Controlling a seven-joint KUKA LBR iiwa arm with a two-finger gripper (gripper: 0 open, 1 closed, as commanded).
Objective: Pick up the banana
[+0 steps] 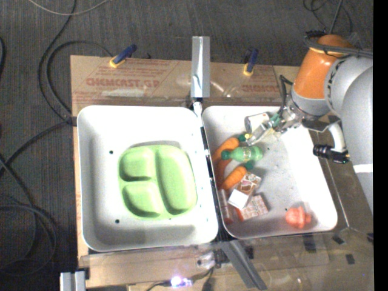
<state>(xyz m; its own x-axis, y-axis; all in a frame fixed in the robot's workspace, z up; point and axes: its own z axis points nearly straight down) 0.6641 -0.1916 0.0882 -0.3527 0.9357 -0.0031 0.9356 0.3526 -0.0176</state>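
The grey arm with an orange band point(315, 71) reaches in from the right over the far corner of the right shallow white plastic bin point(315, 180). Its jaws hang low just above a green plastic bottle point(242, 154); how far apart they stand cannot be told, nor whether anything sits between them. Beside the bottle lie two orange carrots point(233, 177), with small printed cartons point(248, 200) nearer the front and a red strawberry-like toy point(297, 217) at the front right. No banana can be picked out with certainty among this clutter. The left white bin point(97, 138) holds a light green divided tray point(157, 179).
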